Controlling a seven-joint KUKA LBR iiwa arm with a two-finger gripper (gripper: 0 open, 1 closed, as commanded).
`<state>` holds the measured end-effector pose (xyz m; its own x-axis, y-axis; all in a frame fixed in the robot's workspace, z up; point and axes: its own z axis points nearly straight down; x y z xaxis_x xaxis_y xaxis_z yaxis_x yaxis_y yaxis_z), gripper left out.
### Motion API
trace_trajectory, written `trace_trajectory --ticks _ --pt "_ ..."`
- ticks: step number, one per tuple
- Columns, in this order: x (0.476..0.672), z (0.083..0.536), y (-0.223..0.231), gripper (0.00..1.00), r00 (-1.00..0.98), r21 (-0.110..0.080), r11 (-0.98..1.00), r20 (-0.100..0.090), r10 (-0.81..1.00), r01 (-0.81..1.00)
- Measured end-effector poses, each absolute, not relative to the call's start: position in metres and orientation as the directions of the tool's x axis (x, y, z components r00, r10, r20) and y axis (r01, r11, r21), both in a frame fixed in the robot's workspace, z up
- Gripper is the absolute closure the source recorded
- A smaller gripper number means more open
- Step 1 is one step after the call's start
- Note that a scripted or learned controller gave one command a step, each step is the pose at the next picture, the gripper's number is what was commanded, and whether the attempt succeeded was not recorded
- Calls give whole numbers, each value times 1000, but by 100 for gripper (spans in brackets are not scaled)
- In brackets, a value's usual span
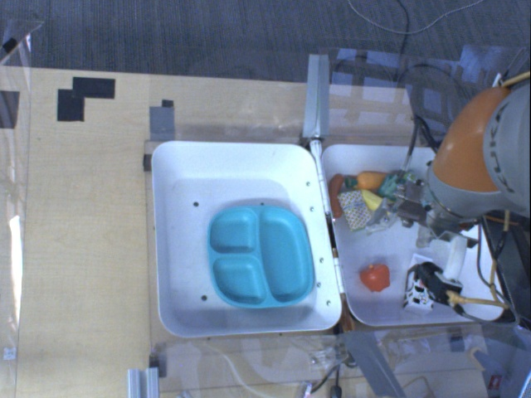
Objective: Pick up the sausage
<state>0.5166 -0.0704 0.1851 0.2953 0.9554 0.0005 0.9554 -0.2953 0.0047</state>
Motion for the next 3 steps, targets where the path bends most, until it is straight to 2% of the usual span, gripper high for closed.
trace_trajectory --ticks 1,2,3 --pt "518 196 -69 100 285 7 -285 1 958 958" --pt "518 195 -69 0 285 8 -285 0 958 958" --pt "492 115 -85 0 206 5 -206 1 979 979"
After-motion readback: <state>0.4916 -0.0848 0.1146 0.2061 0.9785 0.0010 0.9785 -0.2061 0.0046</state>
